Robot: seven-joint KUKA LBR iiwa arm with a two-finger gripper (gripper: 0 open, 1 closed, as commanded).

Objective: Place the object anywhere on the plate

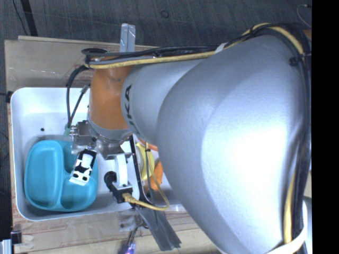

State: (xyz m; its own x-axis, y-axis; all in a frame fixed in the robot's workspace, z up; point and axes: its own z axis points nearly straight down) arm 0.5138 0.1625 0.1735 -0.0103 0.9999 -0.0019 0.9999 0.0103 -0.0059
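- The pincer (85,168) hangs at the lower left of the frame, over the right-hand edge of the blue plate (55,176). What shows of it is a white piece with black marks, pointing down at the plate; I cannot tell how the pincer is set, nor whether anything is in it.
- Above the pincer sit the metal wrist block and the orange band (108,99), with black cables looping to the left of them.
- The plate is a blue two-part dish lying in the left white bin (32,102), low in that bin and close to its near wall.
- The object to be placed is not something I can pick out for certain. An orange and yellow shape (153,168) peeps out just right of the wrist, mostly hidden by the grey arm (228,131); it may be the object, but that is a guess.
- Judging by the pincer's place over the plate, the step in hand looks like the delivery or the release.
- The next move calls for a release low over the plate's inner part, away from the rim, then a straight lift clear.
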